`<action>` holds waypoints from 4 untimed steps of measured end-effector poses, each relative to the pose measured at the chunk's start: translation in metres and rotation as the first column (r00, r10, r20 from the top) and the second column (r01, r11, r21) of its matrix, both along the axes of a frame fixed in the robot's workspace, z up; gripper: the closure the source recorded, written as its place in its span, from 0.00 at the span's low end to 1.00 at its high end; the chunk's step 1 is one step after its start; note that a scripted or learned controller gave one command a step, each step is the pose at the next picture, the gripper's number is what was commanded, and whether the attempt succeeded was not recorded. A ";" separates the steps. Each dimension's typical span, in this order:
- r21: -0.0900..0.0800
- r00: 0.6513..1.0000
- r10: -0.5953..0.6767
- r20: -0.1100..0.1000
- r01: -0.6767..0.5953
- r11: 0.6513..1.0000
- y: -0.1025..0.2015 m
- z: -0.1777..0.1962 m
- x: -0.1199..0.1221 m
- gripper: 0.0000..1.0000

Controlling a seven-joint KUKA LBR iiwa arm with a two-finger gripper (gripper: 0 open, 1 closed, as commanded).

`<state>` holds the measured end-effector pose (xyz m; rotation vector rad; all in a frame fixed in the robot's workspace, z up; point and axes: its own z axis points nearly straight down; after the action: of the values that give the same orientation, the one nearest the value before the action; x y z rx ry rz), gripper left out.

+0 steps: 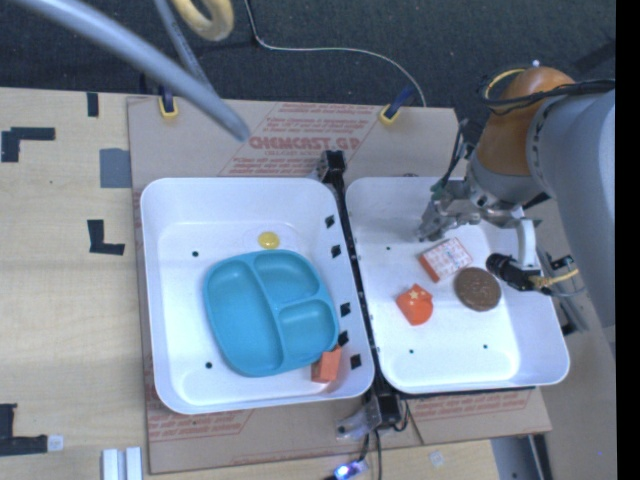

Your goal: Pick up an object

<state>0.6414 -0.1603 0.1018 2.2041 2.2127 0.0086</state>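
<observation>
Grey arm's gripper (443, 218) hangs low in the right bin (540, 368), toward its 11 o'clock corner, just above a red-and-white card (445, 259). Nothing looks lifted, so the pick seems not yet made. An orange block (415, 304) and brown disc (478, 290) lie nearby at 5 o'clock. Whether the gripper is spread or closed I cannot tell; the wrist hides it.

Bright, even light falls from overhead — the two white bins (165, 268) are close to washed out, their walls losing detail. Shadows are soft and short, hugging the blue plate (270, 310). A grey tube (110, 30) crossing the top left is blurred, out of focus. The dark floor (420, 18) behind the tabletop (60, 288) looks grainy — overall sharpness is modest.
</observation>
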 end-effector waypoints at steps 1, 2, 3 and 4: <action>0.009 1.000 -0.002 -0.012 0.002 1.000 0.001 0.062 -0.005 1.00; 0.008 1.000 -0.001 -0.011 0.002 1.000 -0.002 0.121 0.004 1.00; 0.009 1.000 -0.002 -0.016 0.002 1.000 -0.001 0.138 0.005 1.00; 0.010 1.000 0.002 -0.019 -0.001 1.000 0.050 0.131 -0.003 1.00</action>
<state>0.6387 -0.1099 0.2332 2.2168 2.2287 -0.0006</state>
